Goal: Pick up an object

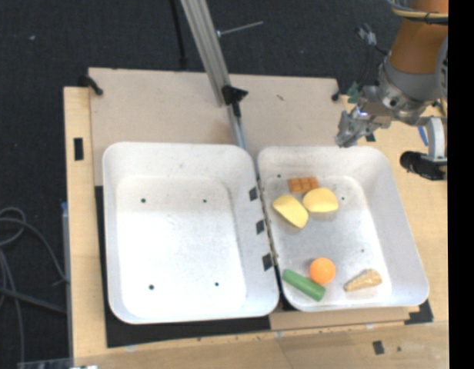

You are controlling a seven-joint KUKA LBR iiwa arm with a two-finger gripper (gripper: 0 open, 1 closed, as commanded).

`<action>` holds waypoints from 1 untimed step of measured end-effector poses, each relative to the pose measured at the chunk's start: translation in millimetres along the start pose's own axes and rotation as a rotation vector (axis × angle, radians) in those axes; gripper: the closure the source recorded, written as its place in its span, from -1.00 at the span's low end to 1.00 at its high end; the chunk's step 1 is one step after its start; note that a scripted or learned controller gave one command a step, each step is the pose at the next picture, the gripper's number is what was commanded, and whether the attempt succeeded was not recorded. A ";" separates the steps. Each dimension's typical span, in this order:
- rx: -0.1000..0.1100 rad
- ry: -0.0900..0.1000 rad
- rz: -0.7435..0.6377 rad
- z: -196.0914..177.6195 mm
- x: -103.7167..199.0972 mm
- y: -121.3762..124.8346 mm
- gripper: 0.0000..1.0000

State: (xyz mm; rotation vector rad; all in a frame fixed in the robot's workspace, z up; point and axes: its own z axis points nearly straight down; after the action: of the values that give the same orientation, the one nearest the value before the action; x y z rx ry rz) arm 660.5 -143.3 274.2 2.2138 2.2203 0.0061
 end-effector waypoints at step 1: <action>0.005 0.002 -0.003 -0.2 56.7 -19.2 1.00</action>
State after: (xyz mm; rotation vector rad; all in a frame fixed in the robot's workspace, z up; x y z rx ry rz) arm 641.2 -86.7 274.2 2.2140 2.2267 0.0022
